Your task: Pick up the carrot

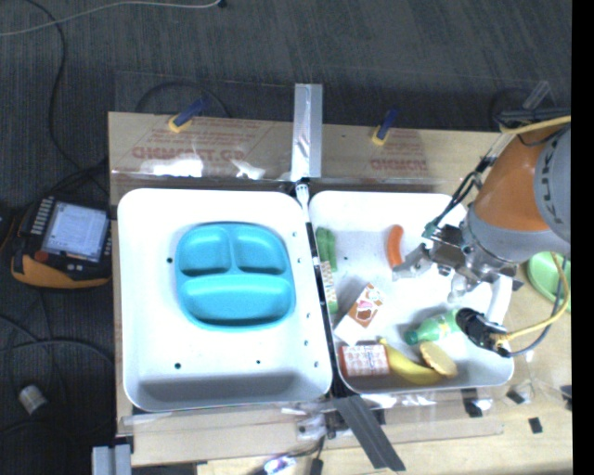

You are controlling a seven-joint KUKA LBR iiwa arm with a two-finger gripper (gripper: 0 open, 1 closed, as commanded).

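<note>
Near the right bin's (408, 206) far edge lies the carrot (395, 244), just beside the pincer (415, 263); pincer state cannot be told.

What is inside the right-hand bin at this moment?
The right bin holds a carrot, a green cucumber, a small carton, a red packet, a banana and a green bottle. The arm covers its right side.

Robot lab, bench (445, 148), white bins (139, 306), floor cables (37, 28)
</note>
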